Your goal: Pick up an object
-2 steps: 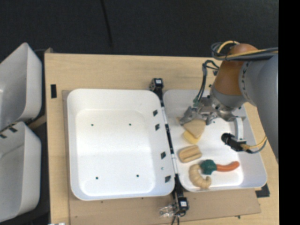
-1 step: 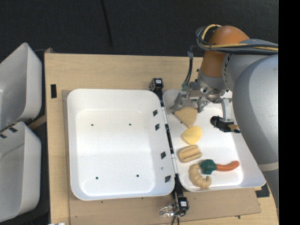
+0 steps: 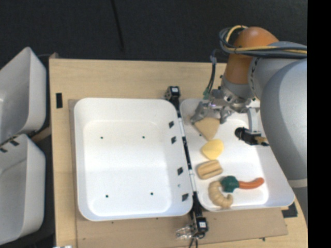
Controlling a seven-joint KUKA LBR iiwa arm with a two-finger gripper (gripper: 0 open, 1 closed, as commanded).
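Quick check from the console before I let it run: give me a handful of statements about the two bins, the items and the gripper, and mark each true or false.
1. All the items lie in the right bin. True.
2. The gripper is above the left bin. False: it is over the far end of the right bin, by the tan wedge.
3. The carrot lies at the near end of its bin, beside the croissant. True.
4. The yellow piece lies between the tan wedge and the bread roll. True.
5. The bread roll rests against the bin's far wall. False: it lies mid-bin, near the divider.
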